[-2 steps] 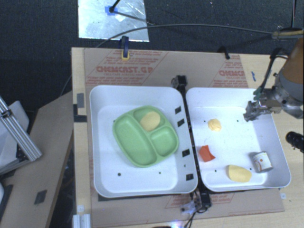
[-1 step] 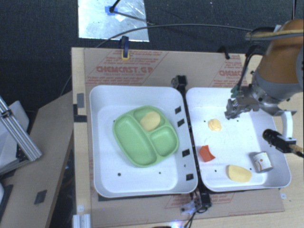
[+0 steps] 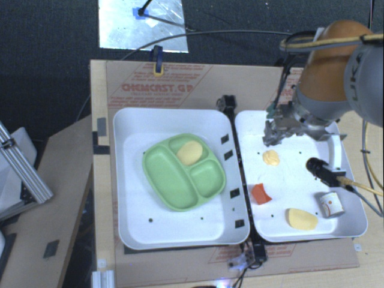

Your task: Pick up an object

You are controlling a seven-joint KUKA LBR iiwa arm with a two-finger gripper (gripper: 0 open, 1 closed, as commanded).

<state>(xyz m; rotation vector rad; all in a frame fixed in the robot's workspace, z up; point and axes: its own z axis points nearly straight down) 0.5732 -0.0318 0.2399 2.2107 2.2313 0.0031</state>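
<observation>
My gripper hangs over the upper left of the right bin. A small pale yellow lump lies on the bin floor just below the gripper and apart from it. A red piece rests near the bin's left wall. At the front of the bin lies a larger yellow piece, with a small white cylinder-like object to its upper right. I see nothing between the gripper's tips.
The left bin holds a green divided plate with a yellow object in its upper compartment. A black divider with clips runs between the two bins. The arm's grey and orange body looms over the right bin's far edge.
</observation>
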